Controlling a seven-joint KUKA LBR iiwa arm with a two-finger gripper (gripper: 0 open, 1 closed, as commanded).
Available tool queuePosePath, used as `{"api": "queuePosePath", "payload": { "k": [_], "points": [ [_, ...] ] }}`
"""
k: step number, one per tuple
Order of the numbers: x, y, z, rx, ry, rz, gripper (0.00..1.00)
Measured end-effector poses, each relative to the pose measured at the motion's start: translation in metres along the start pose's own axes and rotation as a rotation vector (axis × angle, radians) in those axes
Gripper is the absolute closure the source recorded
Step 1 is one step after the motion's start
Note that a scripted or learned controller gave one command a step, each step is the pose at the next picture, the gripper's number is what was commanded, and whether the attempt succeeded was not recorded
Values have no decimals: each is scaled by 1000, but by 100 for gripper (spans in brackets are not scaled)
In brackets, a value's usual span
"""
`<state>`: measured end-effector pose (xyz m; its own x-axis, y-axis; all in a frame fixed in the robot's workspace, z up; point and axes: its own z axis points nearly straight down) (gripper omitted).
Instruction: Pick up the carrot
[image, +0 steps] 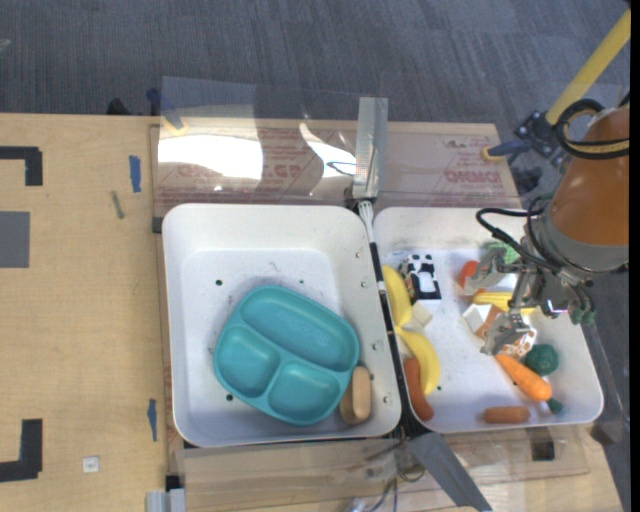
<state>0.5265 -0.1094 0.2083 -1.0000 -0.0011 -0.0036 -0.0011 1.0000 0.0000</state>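
The carrot (526, 379) is orange with a green tip and lies slanted in the right bin (455, 415), close to its near right corner. My gripper (507, 318) hangs over the right half of this bin, just above and to the left of the carrot's thick end. Some small white and orange pieces (478, 320) lie under it. I see nothing clearly held in the gripper.
In the right bin lie two yellow bananas (412, 330), a black-and-white item (423, 277), a dark green lump (543, 358) beside the carrot, and two sausages (505, 413). The left bin (190, 260) holds a teal divided plate (287, 353) and a bread roll (356, 394).
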Motion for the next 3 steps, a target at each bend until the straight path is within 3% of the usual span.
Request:
{"api": "queuePosePath", "payload": {
  "k": [1, 2, 3],
  "points": [
    [27, -28, 119, 1, -10, 99, 0],
    [26, -27, 109, 2, -10, 96, 100],
    [16, -15, 30, 2, -10, 60, 100]
  ]
}}
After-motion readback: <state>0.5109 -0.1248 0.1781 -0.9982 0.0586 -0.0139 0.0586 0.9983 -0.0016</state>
